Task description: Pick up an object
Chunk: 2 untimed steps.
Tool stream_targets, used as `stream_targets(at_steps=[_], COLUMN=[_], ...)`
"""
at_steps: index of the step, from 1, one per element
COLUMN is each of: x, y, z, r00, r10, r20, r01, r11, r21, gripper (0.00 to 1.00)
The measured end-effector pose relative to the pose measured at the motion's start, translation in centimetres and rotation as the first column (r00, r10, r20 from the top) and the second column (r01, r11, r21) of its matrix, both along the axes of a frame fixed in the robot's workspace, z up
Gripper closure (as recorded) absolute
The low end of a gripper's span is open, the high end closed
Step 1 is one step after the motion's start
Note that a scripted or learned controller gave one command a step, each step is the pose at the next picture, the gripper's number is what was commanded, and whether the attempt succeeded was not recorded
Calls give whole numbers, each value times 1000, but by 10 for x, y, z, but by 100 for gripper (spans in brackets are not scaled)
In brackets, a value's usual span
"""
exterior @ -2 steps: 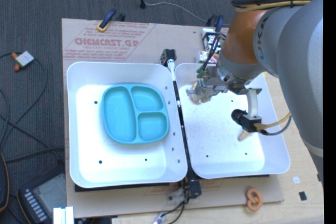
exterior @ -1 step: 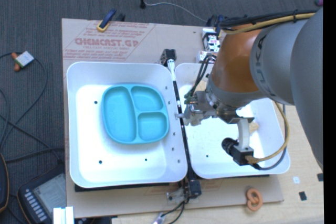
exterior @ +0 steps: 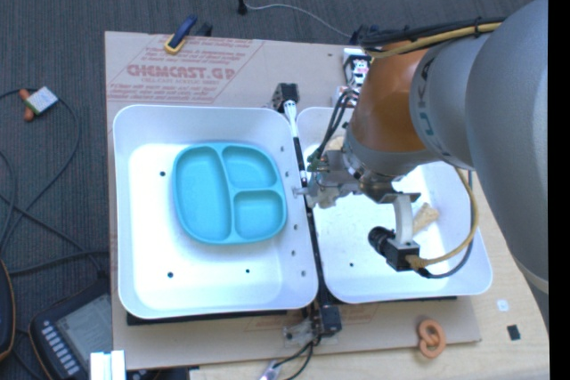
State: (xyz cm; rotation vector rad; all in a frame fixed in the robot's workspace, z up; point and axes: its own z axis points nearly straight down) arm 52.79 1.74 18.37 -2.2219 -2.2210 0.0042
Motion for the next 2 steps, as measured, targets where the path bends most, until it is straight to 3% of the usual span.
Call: stream_targets(at_steps=[1, 2], x=[-45, -45], y=[-4, -11], z=[0, 0], r00=[1000, 1000], r10=[1, 1], r20=[-1, 0], r01=[-1, -1], r11=[1000, 1000], r21=[1, 2], gripper=[100, 100])
